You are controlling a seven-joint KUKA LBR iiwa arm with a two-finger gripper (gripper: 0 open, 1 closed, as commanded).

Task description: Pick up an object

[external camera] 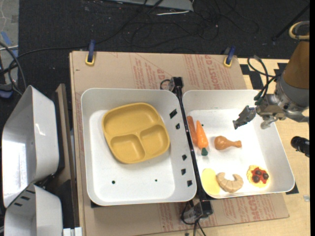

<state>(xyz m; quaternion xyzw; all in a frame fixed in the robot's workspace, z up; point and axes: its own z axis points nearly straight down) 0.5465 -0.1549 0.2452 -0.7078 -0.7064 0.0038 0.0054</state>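
Camera view, as I read it from my station: left bin [93, 146] holds a yellow divided plate [136, 132]; right bin [275, 146] holds a carrot [200, 134] against its left wall, a chicken drumstick [227, 142] near the middle, a croissant [230, 182] beside a pale yellow disc [209, 180] at the front, and a small tart with red berries [259, 175] in the front right corner. The gripper [256, 117] hangs over the right bin's back right area, fingers spread apart with nothing between them, up and to the right of the drumstick and well apart from it.
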